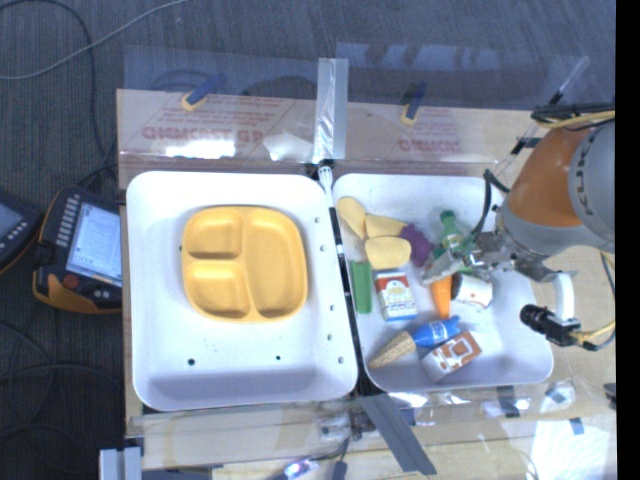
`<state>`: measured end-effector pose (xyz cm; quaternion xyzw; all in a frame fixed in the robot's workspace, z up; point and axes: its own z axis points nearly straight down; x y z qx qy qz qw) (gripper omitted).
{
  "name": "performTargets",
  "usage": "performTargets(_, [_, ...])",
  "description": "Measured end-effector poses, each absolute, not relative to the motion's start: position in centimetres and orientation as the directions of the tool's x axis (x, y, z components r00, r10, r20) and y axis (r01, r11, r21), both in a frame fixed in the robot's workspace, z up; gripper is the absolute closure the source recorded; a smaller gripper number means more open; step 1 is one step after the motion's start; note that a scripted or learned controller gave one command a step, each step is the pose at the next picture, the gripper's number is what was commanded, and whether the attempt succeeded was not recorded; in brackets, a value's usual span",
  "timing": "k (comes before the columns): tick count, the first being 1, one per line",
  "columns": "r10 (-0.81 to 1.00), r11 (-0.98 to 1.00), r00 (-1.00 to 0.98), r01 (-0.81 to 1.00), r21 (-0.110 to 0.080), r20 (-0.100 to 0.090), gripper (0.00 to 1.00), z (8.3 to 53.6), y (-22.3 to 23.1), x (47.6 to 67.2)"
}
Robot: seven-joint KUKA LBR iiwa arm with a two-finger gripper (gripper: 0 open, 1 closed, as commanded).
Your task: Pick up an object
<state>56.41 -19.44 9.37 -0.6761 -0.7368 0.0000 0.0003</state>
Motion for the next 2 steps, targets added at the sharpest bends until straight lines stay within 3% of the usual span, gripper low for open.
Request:
performTargets(1, [0.996, 0.086, -0.086, 0.996, -0.002, 0.003, 1.00, 10.2, -19.4, 56.4])
performTargets(2, [1.000, 0.004, -0.004, 1.000, -0.002, -0.002, 1.00, 21.0, -13.7, 60.1])
